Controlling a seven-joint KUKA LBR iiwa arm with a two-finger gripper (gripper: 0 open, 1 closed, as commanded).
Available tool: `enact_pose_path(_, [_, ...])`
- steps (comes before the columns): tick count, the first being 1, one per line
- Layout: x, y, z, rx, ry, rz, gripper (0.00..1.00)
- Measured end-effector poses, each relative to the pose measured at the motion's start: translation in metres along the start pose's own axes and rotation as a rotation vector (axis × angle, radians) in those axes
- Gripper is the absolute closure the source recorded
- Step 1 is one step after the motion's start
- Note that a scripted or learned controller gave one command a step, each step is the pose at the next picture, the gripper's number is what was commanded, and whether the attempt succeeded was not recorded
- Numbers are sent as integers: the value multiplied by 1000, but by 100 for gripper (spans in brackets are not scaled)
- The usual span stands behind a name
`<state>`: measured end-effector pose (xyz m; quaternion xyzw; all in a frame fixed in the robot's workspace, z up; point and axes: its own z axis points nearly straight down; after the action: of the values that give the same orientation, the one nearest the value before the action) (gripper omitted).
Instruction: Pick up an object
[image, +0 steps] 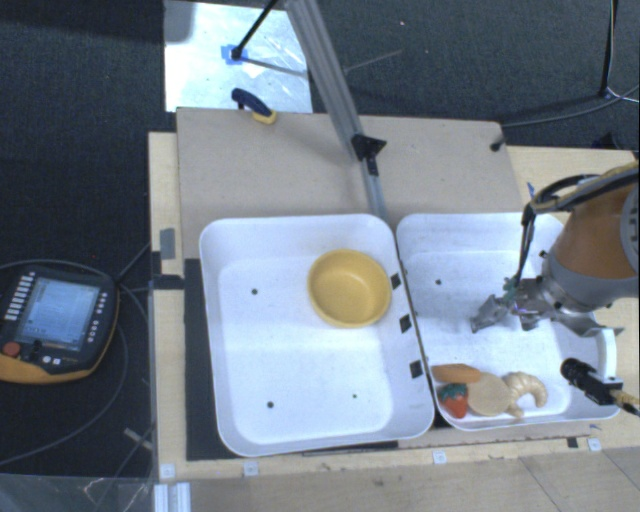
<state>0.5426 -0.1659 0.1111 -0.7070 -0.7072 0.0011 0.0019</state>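
A yellow bowl (349, 287) sits upright in the left white bin (240, 330), near its far right corner. In the right bin (450, 250), along the near edge, lies a cluster of small food-like items: an orange piece (457, 373), a red piece (455, 406), a round tan disc (489, 396) and a pale croissant-shaped piece (527, 387). My gripper (492, 315) reaches in from the right and hovers over the middle of the right bin, above and behind the cluster, with nothing visibly between its fingers.
A grey metal pole (335, 85) slants across the cardboard backboard (300, 160) to the gap between the bins. A teach pendant (55, 320) lies on the dark floor at the left. A blue and yellow clamp (252, 104) grips the board's far edge.
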Motion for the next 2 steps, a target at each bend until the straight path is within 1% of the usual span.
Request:
enact_pose_path(1, [-1, 2, -13, -6, -1, 0, 100])
enact_pose_path(2, [7, 4, -59, -9, -2, -1, 100])
